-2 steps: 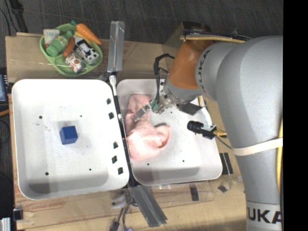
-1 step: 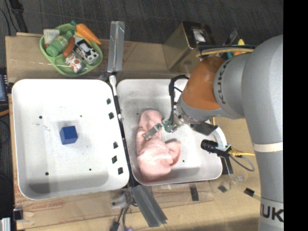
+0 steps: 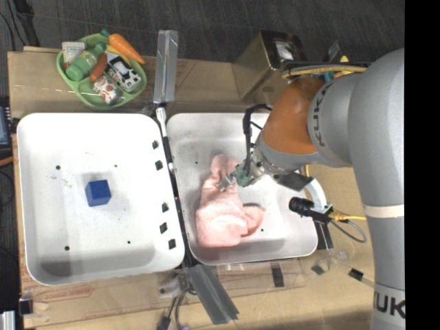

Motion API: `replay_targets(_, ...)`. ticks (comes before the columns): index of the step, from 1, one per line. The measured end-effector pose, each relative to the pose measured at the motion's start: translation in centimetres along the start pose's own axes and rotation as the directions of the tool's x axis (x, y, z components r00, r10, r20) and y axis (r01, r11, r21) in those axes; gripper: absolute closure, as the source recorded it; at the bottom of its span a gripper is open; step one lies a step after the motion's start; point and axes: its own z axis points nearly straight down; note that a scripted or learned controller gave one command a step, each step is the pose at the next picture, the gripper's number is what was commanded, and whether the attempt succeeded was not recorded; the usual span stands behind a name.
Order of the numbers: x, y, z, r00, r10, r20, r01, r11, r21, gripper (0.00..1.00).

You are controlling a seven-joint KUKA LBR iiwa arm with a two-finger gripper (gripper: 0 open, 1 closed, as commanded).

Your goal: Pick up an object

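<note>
Gripper [image 3: 236, 178] first: I see it low in the right bin [image 3: 206, 133], its tip pressed into the upper edge of the pink cloth [image 3: 221, 215], but I cannot tell from this angle how it is set or whether any cloth is caught in it. I judge the arm is angled in from the right so the wrist clears that bin's wall and meets the cloth from above.

Going left to right from the divider between the bins: well left of it, in the left bin [image 3: 41, 150], a blue cube [image 3: 98, 192] sits alone near the middle. Behind that bin, on the desk [image 3: 206, 71], a green bowl [image 3: 86, 96] holds toy food, a carrot among it. Just right of the divider, the pink cloth lies crumpled across the right bin's floor, its lower part bunched toward the near wall. It looks soft and likely to slip.
</note>
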Motion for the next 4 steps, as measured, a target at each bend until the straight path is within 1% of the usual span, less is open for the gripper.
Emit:
replay_targets(1, 0.0, 0.0, 0.0, 1.0, 0.0, 0.0, 0.0, 1.0, 0.0, 0.0)
replay_targets(2, -1.2, 5.4, 1.0, 0.992, 0.128, 0.002, -0.128, 0.992, -0.001, 0.0)
replay_targets(3, 0.1, 1.6, 1.1, 0.997, 0.071, 0.0, -0.071, 0.997, 0.0, 0.0)
replay_targets(4, -3.2, 7.7, 1.0, 0.984, 0.18, 0.002, -0.18, 0.984, -0.001, 0.0)
